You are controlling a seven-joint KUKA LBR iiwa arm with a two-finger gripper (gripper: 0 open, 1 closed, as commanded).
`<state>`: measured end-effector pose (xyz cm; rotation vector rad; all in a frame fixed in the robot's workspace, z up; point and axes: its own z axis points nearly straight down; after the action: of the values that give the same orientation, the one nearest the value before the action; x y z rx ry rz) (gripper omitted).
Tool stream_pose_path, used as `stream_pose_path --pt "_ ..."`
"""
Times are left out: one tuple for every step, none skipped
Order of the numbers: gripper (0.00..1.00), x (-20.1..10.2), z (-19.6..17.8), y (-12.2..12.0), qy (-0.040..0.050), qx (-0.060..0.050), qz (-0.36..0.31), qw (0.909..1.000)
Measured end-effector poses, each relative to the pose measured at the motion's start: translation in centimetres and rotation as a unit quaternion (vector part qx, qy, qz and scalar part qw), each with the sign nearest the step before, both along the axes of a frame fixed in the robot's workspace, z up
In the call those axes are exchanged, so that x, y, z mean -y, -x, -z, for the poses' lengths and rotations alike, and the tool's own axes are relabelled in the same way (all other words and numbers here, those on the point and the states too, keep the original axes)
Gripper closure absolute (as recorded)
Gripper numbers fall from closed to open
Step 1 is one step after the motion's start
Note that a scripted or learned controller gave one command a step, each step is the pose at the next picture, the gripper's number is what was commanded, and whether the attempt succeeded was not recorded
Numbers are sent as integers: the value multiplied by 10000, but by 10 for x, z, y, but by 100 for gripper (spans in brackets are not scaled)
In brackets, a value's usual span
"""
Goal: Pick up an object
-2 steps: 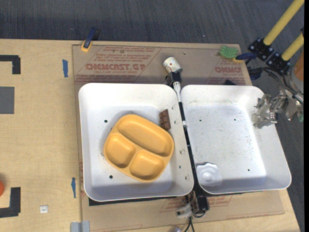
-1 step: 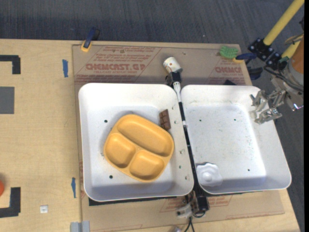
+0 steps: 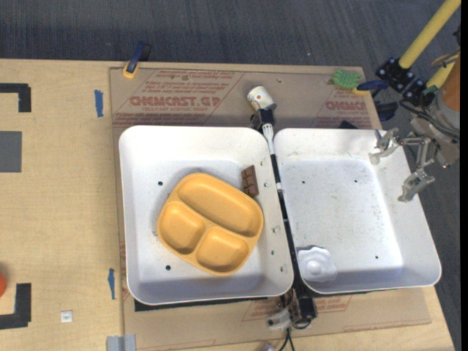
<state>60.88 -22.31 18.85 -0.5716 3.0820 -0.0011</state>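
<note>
A yellow divided plate (image 3: 210,223) lies in the left bin (image 3: 146,159). A small brown block (image 3: 250,181) rests by that bin's right wall, just beyond the plate. In the right bin (image 3: 351,196), near its front left corner, sits a small white translucent object (image 3: 316,262). My gripper (image 3: 398,168) hangs over the right bin's far right rim, well away from all three objects. It is open, its two metal fingers (image 3: 383,146) spread apart with nothing between them.
The bins sit on a cardboard sheet (image 3: 190,97) on the wooden bench. A white-capped fixture (image 3: 258,97) stands behind the seam between the bins. A green clamp (image 3: 344,79) and a yellow pole (image 3: 435,20) are at the back right, and a clamp (image 3: 135,58) at the back left.
</note>
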Motion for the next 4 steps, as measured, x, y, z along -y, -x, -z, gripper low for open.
stream_pose_path --pt "0 -41 100 28 -6 -19 -267 9996" --pt "0 -37 79 -59 3 4 -922 9957" --pt "0 -57 103 29 -3 -22 -510 9987" --pt "0 -27 90 -25 -3 4 470 9989"
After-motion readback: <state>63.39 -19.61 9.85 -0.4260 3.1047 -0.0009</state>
